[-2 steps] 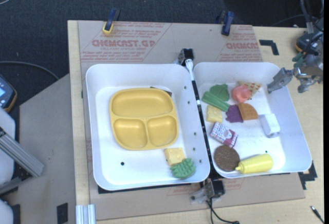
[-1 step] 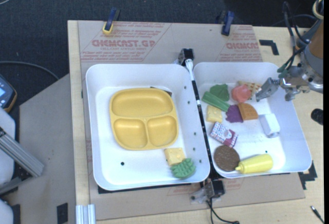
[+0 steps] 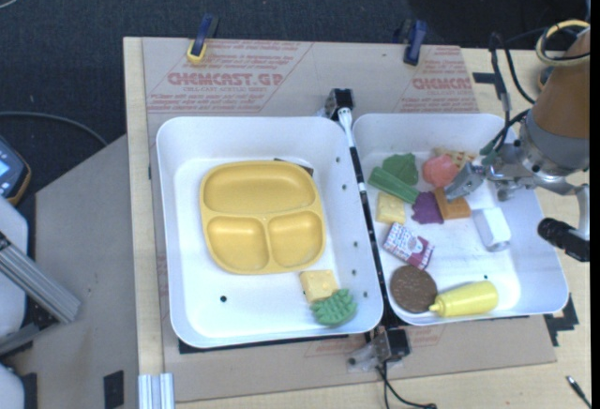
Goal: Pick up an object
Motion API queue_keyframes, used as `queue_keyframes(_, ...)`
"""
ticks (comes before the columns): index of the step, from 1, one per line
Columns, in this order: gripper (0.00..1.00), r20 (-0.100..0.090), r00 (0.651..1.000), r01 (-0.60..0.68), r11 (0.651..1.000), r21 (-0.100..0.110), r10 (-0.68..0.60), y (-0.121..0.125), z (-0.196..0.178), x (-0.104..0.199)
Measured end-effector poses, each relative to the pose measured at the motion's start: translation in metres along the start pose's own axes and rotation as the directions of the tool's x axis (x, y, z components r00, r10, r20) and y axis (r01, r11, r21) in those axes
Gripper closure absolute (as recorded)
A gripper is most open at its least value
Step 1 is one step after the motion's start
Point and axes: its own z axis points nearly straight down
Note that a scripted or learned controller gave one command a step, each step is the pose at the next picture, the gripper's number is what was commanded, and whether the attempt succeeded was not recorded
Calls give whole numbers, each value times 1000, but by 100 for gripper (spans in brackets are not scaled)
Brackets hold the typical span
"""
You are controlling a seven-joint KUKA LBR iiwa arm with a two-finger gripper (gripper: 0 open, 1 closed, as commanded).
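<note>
tray [image 3: 261, 215] — yellow; bottle [image 3: 466, 299] — yellow; bins [image 3: 173, 210] — white

Your feed bright, even overhead light; white bins [image 3: 178, 210] near blown out, soft shadows only, slight blur throughout, dark floor murky.

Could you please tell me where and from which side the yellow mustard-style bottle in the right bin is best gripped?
Grip the yellow plastic bottle across its middle, coming straight down from above. It lies flat, long axis roughly left-right, so the claw should probably close across its narrow width. The round brown disc touches its left end, so stay mid-body.
</note>
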Motion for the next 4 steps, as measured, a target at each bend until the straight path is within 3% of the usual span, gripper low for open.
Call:
queue_keyframes(1, 0, 1, 1000, 0, 1000, -3, 0, 2, 44, 5)
queue_keyframes(2, 0, 2, 1000, 0, 1000, -7, 0, 3, 64, 5)
queue_keyframes(3, 100, 3, 1000, 0, 1000, -12, 0, 4, 52, 6)
queue_keyframes(4, 100, 7, 1000, 0, 1000, -16, 0, 9, -11, 1)
